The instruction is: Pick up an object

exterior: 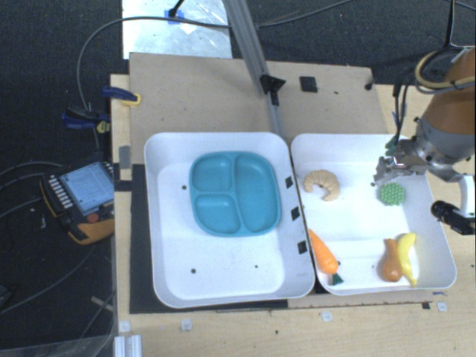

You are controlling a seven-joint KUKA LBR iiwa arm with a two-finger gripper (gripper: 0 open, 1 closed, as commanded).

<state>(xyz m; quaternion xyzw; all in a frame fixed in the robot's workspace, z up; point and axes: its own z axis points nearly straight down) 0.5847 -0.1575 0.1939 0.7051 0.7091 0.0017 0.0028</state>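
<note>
Nearest to us, along the lower edge of the view, we see the front rims of the two white bins; from there we go down in size. The bench of bare board carries both bins, and the left bin holds a blue divided plate with three compartments, lying flat near its far half. The right bin holds the smaller things. The arm, grey with an orange band, comes in from the right and hangs over that bin's far right corner, and its gripper points down toward the bin floor. A croissant lies in the far left part of the right bin, well apart from the gripper. A carrot lies along the bin's left wall toward the front, its green end toward us. A yellow banana and an orange pear-shaped piece lie touching each other in the near right corner. The green ball sits just below the gripper in the view, very close to its tip, yet we see nothing between the jaws, and we cannot tell whether they stand apart or together.
</note>
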